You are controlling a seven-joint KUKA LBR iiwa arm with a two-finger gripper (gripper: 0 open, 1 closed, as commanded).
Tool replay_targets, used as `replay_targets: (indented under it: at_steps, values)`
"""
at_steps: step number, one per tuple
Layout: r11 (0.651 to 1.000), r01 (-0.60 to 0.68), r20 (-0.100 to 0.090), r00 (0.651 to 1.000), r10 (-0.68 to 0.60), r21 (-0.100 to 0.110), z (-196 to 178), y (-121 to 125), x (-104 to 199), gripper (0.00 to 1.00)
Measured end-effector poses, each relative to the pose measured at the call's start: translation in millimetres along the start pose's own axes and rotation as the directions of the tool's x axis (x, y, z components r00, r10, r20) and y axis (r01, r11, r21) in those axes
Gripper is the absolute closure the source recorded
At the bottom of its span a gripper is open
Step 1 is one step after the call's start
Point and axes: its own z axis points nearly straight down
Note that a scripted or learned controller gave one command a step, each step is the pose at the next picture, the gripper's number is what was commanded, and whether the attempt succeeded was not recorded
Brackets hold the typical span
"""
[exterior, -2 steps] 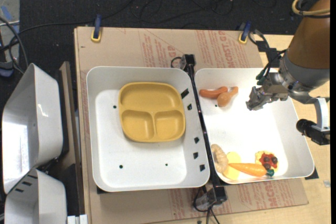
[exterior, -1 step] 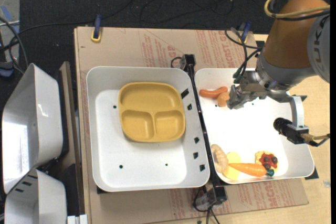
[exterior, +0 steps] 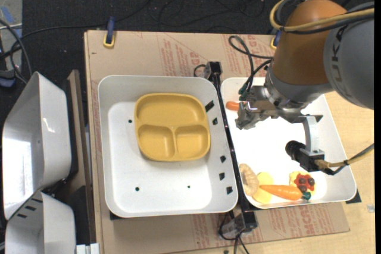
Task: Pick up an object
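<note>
My gripper hangs over the upper left part of the right bin, below the arm's big orange band. A small orange piece lies just left of the gripper near the bin's left wall, touching or nearly touching it. Along the bin's front edge lie a carrot, a beige lump, a yellow piece and a small red and yellow toy. None of these front items is near the gripper.
The left bin holds a yellow divided plate. A black fitting on a cable hangs from the arm over the right bin's middle. Cables run across the floor behind the bench.
</note>
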Motion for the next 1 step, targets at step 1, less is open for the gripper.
replay_targets:
  at_steps: [1]
  values:
    - [1.000, -0.001, 0.001, 1.000, 0.001, 0.001, 19.2, -5.2, 51.5, 1.00]
